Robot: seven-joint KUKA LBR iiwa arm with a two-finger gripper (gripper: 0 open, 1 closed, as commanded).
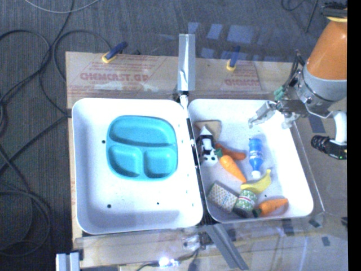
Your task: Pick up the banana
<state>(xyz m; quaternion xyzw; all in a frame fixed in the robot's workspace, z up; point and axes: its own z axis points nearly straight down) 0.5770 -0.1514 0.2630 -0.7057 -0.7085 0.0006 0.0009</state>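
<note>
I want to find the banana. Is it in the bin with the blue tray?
No, the banana lies in the right bin, beside the water bottle and carrots.

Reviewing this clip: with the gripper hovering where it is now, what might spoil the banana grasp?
1. The banana lies crowded in the right bin: a water bottle touches it above, a small can sits just below, and an orange carrot lies beside it. A descent could nudge or catch one of them instead.
2. The gripper hangs near the bin's far edge, well off the banana, so a poorly aimed travel could miss it.
</note>
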